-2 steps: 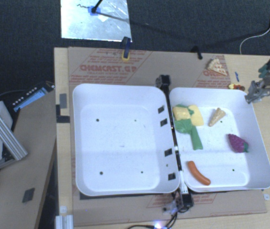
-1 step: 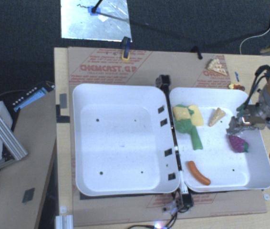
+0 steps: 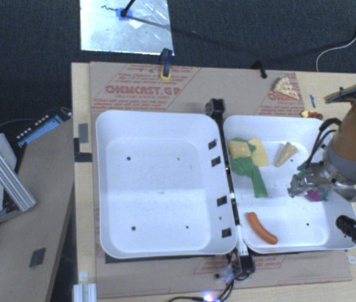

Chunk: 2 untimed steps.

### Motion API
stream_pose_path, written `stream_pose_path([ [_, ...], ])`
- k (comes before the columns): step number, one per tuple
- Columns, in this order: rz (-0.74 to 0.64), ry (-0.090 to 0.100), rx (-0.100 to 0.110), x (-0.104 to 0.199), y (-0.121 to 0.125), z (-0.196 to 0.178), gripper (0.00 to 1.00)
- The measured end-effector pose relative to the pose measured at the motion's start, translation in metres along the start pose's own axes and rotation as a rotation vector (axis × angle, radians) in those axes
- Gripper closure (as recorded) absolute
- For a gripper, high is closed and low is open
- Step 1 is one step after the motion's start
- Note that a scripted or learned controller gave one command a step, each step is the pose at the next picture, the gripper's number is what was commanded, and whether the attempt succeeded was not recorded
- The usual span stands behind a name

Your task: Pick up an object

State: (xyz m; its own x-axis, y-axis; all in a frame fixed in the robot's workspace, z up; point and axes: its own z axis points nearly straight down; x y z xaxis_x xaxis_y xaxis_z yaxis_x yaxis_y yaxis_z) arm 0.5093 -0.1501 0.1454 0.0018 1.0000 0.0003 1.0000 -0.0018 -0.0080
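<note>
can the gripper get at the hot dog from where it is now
Probably yes. The hot dog lies alone on the right bin's floor near the front edge, nothing on top or against it. The gripper is low in the same bin, just behind and to the right, with bare floor between them.

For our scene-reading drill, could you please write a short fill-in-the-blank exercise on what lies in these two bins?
1. The orange sausage lies in the ____ bin.
2. The green object lies partly over a ____ one.
3. The pincer sits beside a small ____ object.
4. The pizza slice lies ____ the bins.

Missing words: right; yellow; purple; outside
</note>
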Motion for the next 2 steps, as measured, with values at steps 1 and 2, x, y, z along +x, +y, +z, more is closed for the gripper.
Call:
stream_pose_path([
  [1,0.000,-0.008,-0.020,-0.060,0.015,-0.129,1.00],
  [2,-0.003,0.002,-0.005,-0.018,-0.025,-0.060,1.00],
])
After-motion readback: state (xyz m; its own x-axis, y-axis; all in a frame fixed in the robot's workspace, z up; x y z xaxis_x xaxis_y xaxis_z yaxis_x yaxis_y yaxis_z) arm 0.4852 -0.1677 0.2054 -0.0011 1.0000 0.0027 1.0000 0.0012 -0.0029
